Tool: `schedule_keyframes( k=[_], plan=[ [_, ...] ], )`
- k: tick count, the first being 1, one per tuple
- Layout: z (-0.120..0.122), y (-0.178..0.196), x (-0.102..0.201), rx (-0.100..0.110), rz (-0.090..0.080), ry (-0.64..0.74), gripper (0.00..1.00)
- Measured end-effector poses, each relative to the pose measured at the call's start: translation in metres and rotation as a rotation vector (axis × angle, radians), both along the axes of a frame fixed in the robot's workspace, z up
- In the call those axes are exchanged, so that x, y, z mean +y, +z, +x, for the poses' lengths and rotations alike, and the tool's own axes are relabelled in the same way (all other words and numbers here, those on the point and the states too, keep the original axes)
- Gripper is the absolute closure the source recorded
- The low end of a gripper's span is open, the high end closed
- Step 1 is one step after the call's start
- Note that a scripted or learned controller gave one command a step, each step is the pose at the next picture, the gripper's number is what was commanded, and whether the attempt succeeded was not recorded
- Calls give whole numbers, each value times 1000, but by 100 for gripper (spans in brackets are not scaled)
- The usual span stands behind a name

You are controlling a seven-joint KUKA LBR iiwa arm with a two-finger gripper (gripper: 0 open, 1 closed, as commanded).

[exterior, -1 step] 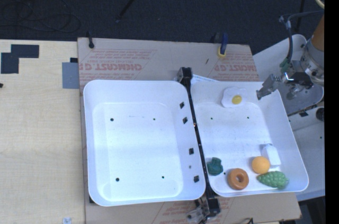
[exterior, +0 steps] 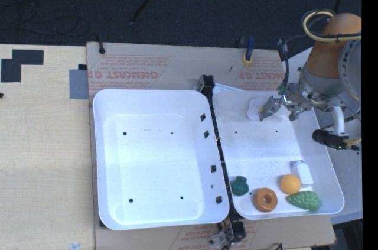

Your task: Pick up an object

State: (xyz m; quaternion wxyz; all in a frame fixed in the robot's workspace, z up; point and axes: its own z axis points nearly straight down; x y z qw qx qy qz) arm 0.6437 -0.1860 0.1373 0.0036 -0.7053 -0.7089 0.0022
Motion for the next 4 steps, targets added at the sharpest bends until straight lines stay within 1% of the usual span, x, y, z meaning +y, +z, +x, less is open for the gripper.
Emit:
schedule_keyframes(
  k=[1,2,4],
  plan=[
    [0,8,-1,-6,-2,-1,0],
    [0,-52,-28,-5,-2,-4,0],
    [0,-50,-27,-6,-2,-4,0]
  ],
)
